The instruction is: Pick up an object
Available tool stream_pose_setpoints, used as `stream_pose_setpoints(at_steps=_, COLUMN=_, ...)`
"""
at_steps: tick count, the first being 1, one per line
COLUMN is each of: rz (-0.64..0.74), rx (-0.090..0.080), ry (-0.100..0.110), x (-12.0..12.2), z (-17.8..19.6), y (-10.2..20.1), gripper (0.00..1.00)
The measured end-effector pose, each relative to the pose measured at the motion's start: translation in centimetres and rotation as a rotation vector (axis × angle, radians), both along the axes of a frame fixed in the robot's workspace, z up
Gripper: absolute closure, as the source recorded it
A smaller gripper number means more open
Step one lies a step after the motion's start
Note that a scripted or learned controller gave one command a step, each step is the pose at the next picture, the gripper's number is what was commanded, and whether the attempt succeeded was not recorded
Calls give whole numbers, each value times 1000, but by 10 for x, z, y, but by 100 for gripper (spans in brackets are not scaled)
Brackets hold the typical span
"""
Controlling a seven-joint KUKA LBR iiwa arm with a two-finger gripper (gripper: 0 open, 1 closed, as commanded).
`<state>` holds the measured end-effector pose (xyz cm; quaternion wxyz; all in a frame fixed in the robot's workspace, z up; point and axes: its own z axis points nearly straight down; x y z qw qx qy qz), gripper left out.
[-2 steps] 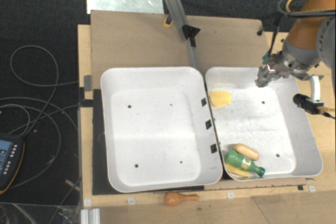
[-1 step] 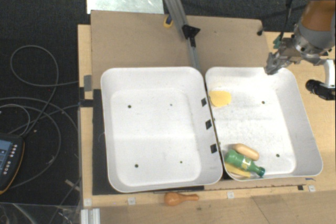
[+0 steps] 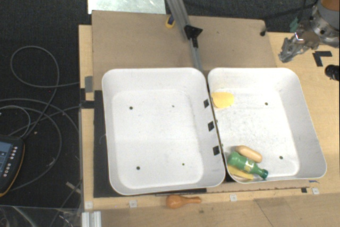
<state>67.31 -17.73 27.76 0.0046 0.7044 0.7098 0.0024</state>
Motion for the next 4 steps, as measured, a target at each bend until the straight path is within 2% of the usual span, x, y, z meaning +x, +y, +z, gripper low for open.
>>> stream_pose_setpoints(at_steps=1, rz=2, rx=5, ry=7, x=-11, z=4, y=55, gripper=100)
stream_pose_setpoints(at_steps=3, rz=1, rx=5, ry=11, x=-32, z=-15, y=147, gripper=100)
stream_pose_setpoints(at_steps=4, rz=2, rx=5, ry=10, x=-47, z=-11, y=194, gripper=100)
